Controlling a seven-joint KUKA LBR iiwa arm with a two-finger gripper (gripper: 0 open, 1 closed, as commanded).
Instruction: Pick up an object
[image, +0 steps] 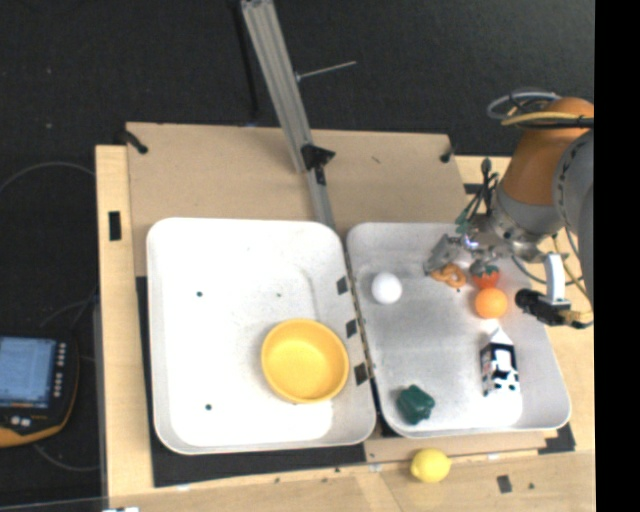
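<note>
An orange ball (490, 303) lies in the right bin (440, 345), near its far right side, and just beside it, toward the back, the end effector (458, 266) hangs low over the bin floor with something small and orange right at its tip; I cannot tell from here whether it is released or clenched, or whether it grips anything. A white ball (386, 289) sits to the left of the end effector, close to the divide between the bins. Nearer the front of the same bin stands a small black-and-white carton (498, 369), and a dark green block (415, 402) rests by the front left corner. The grey arm (535, 175) with its orange band comes in from the right. In the left bin (210, 300) a yellow bowl (304, 360) sits upright toward the front right. A yellow lemon (430, 465) lies on the bench (390, 170), just outside the right bin's front edge. A handheld controller (30, 385) with a lit screen rests well off to the left.
</note>
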